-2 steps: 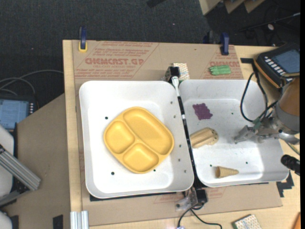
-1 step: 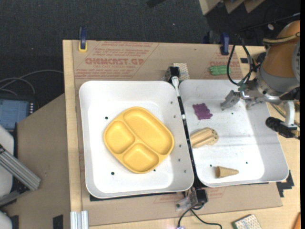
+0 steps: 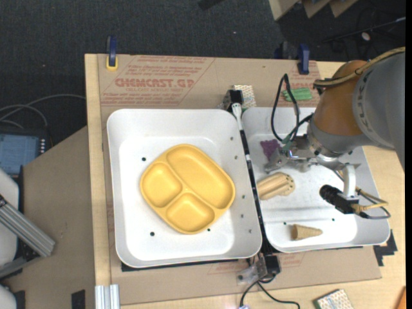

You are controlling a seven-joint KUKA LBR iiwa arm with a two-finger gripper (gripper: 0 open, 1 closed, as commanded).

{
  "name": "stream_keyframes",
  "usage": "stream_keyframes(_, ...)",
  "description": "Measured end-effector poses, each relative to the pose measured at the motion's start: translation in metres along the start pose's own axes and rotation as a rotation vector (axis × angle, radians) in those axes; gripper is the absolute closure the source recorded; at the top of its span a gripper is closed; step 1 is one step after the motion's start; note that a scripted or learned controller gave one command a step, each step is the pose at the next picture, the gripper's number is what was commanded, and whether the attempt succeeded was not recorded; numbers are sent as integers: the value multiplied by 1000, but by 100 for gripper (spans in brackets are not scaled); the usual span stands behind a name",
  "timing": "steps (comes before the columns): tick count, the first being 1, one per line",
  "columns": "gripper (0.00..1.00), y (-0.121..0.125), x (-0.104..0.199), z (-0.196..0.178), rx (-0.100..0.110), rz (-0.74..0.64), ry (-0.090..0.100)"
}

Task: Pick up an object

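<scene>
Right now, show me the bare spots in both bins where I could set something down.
Left bin: bare floor all round the yellow plate, widest at the far-left corner and along the near wall. Right bin: crowded, with the claw, a purple piece, a tan roll and a cone; a small bare patch lies between roll and cone.

You see 1 rounded grey arm (image 3: 386, 102) with a glossy orange band (image 3: 335, 111), a silvery metal gripper (image 3: 284, 159) and a thin black cable (image 3: 275, 111) looping off it.
</scene>
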State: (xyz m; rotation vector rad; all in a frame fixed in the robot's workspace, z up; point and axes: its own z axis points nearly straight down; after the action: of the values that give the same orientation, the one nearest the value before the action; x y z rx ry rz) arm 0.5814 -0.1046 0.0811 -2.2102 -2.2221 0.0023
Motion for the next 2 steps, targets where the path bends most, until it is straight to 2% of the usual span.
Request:
stream_keyframes(1,0,40,1,-4,-11,3,-5)
stream_keyframes(2,100,38,1,-15,-11,4,-6)
